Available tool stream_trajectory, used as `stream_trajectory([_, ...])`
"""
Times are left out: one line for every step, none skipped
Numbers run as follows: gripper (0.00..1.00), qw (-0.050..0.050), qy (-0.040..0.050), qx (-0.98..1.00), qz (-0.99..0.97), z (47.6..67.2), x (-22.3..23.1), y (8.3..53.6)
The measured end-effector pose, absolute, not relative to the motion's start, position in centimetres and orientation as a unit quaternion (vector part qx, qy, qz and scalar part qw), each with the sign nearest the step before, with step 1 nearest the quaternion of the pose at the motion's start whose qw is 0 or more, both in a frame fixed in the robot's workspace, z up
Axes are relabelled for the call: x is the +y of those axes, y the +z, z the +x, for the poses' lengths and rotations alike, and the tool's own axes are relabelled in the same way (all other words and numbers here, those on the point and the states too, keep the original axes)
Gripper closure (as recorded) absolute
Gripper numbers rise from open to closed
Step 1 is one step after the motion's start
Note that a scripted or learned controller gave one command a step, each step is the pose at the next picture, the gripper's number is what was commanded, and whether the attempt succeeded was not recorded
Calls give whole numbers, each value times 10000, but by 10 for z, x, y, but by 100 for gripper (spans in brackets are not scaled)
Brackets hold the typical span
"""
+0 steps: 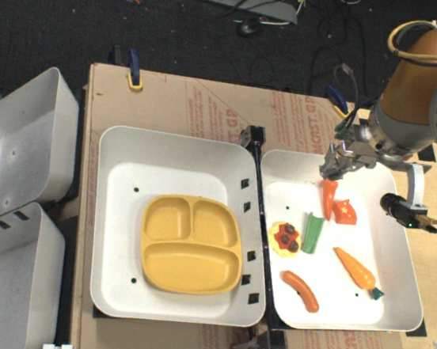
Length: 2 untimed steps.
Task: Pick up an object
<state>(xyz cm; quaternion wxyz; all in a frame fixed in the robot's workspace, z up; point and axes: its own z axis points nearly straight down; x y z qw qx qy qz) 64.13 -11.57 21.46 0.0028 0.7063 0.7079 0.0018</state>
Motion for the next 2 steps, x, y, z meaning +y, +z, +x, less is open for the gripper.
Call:
stream_trajectory([100,-3,8,7099,7043,640,-62,222])
stream_trajectory([100,-14,-1,7097,7046,629,-19,221])
